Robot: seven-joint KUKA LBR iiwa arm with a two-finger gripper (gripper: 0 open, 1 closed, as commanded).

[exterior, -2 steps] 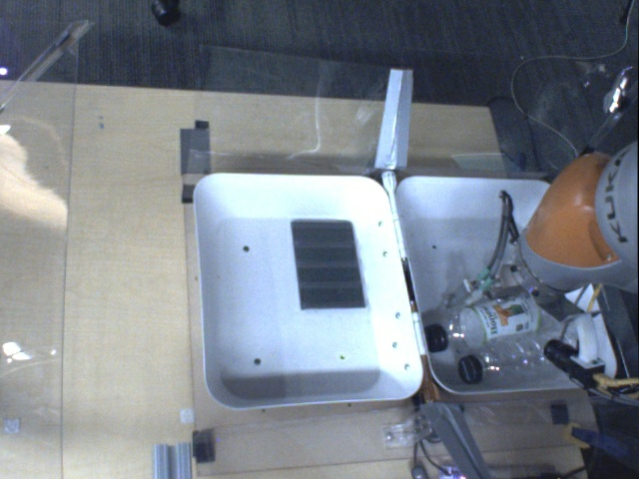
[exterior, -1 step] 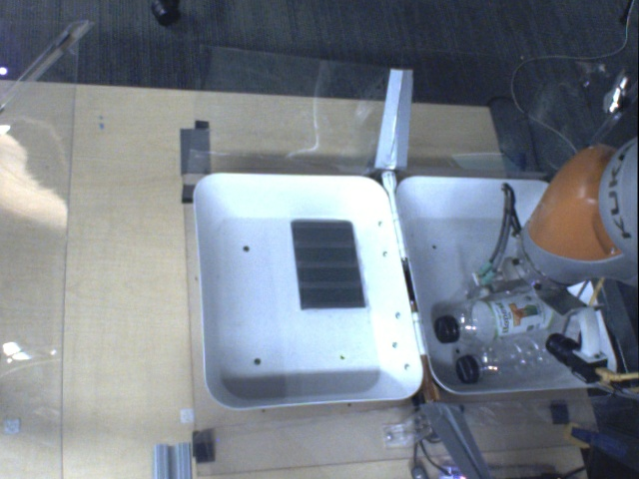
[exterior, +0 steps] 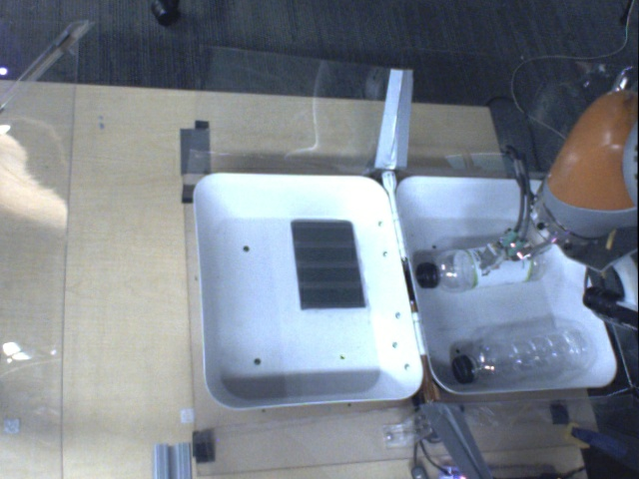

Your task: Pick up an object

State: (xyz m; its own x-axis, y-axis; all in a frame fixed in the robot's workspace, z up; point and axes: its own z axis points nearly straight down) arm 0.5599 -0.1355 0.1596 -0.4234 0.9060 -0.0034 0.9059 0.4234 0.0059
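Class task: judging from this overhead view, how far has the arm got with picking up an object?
Done: the gripper has reached the upper clear bottle in the right bin. In hand: it sits at that bottle, grasp unclear. Left: lifting; both it and the lower bottle lie in the bin.

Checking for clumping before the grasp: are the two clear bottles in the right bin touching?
Apart. The camera view shows a strip of bare white bin floor between the upper bottle and the lower bottle in the right bin.
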